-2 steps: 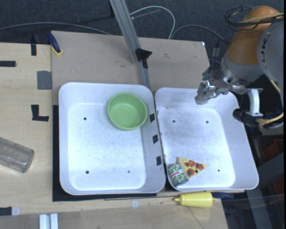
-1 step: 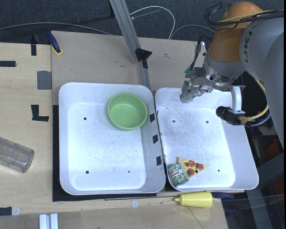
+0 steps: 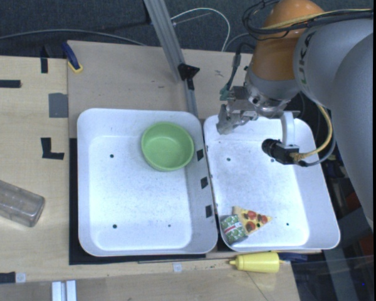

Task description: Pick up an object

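A green bowl (image 3: pixel 167 145) sits upright in the left bin (image 3: pixel 106 193), near its back right corner. In the right bin (image 3: pixel 301 199), by the front left corner, lie a pizza-slice toy (image 3: pixel 253 218) and a small green packet (image 3: pixel 232 229), touching each other. My gripper (image 3: pixel 228 125) hangs over the back left corner of the right bin, far from those two items. Nothing shows between its fingers.
A yellow bottle (image 3: pixel 257 263) lies on the bench just in front of the right bin. A clear plastic container (image 3: pixel 12 200) rests on the bench at far left. A grey pole (image 3: pixel 169 36) slants down to the bins' back edge. Cables (image 3: pixel 301 152) hang from the arm.
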Controlling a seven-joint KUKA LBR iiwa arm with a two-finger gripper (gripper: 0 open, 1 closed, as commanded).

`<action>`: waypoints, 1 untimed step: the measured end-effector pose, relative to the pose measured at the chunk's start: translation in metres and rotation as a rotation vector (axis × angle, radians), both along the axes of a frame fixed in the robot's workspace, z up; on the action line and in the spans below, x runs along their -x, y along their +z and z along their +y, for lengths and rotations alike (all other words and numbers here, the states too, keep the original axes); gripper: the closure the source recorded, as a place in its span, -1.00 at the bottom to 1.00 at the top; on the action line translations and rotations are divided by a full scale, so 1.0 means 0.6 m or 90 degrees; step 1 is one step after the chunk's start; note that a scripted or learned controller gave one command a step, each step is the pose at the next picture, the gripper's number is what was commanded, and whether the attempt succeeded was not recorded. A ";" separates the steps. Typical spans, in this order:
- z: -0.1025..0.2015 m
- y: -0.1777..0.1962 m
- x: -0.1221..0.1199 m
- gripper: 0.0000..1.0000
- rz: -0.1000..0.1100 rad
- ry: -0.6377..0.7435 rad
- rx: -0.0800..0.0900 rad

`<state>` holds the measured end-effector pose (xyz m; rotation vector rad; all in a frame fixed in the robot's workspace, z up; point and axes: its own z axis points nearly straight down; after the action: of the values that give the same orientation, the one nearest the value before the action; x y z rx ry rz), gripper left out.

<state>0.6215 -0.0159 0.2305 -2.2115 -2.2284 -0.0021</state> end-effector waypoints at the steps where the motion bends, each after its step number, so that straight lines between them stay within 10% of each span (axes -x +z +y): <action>1: 0.088 -0.019 0.011 1.00 0.002 -0.001 0.001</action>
<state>0.6152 0.0371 0.2190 -2.2121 -2.2267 0.0023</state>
